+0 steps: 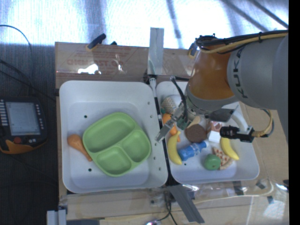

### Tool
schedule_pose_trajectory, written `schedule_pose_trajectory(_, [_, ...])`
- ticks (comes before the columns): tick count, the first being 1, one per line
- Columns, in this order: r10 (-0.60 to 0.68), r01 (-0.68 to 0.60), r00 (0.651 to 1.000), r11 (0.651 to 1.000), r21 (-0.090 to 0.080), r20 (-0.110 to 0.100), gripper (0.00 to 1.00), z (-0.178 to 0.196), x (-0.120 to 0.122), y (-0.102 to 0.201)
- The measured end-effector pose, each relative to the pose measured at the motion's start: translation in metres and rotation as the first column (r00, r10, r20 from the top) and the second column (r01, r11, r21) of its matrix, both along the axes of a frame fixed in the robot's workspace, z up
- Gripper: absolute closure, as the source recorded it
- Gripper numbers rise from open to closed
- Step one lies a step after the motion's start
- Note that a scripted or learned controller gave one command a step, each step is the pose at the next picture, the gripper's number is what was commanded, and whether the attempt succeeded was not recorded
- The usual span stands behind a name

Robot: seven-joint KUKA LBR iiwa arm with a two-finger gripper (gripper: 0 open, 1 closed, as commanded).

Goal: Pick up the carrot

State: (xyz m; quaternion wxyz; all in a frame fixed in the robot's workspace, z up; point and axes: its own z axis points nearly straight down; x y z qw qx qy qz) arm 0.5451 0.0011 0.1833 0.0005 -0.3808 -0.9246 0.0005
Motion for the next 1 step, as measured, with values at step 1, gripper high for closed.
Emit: schedule_pose_trajectory(1, [-0.118, 0.118, 0.993, 0.993, -0.001, 0.001, 0.00, -0.0001, 0.0221, -0.0356])
